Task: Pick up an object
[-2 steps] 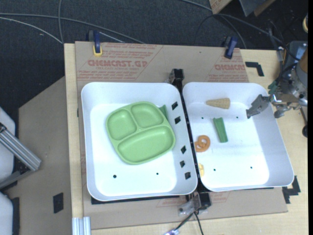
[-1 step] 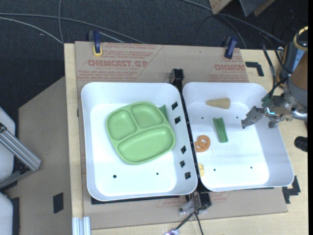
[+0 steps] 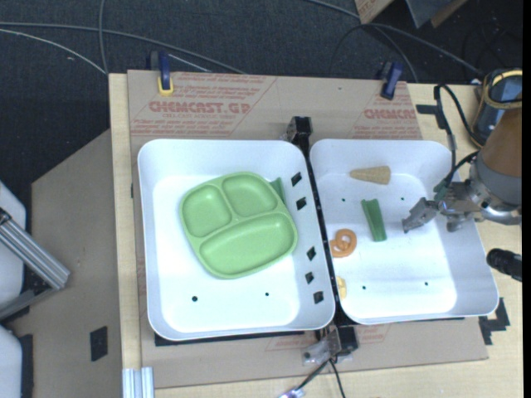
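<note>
The claw [image 3: 421,215] hangs low over the right bin [image 3: 465,293], toward its right side, reaching in from the arm's wrist at the right edge. Its grey fingers [image 3: 413,219] point left and look spread a little apart, with nothing between them; it holds no object, so the pick looks to be not yet made.

Just left of the claw lies a green stick [image 3: 373,220], set lengthwise from far to near in the middle of the bin. I'd judge that the likeliest target, since the fingers point at it and it sits closest. Nearer to me and further left is an orange ring [image 3: 343,242], lying flat beside the bin's left wall. At the far side of the bin a tan cone [image 3: 371,174] lies on its side, tip to the right. A small yellow bit [image 3: 341,287] sits at the near left wall, half hidden by the divider. The loose pieces are well apart from each other, which should let the fingers close on one without nudging the rest.

The left bin [image 3: 166,305] carries a green plate [image 3: 239,223] with three compartments, lying flat in its middle, away from the arm's side.

Both bins rest on a brown board [image 3: 133,222], pinned at the far edge by two blue clamps [image 3: 165,72], presumably to keep it from sliding. Red printing on the board reads "CHEMCAST GP", repeated at far left and far right; the smaller lines beneath are too fine to read.
</note>
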`<state>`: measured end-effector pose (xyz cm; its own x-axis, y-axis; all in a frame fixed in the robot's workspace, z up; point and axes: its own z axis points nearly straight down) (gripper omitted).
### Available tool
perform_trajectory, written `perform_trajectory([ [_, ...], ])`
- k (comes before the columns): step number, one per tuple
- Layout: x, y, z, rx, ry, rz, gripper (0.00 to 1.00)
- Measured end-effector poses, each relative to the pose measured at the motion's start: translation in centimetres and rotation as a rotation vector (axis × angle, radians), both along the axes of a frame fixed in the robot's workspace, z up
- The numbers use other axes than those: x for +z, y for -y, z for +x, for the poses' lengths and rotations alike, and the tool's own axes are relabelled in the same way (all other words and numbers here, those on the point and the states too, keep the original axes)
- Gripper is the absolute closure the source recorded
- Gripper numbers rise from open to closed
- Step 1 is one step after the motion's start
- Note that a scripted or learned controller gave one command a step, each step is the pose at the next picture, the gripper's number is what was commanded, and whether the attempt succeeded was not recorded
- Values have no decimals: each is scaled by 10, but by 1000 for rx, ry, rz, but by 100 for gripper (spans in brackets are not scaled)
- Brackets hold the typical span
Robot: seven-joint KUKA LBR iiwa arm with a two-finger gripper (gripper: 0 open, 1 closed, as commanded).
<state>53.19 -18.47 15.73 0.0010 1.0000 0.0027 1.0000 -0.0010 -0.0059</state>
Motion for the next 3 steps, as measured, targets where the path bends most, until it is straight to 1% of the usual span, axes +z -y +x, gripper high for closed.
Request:
perform_trajectory([
  [1,-62,-3,-5,1,-1,1,0],
  [2,-48,-2,-3,1,6,-1,100],
  [3,14,5,0,2,13,-5,100],
])
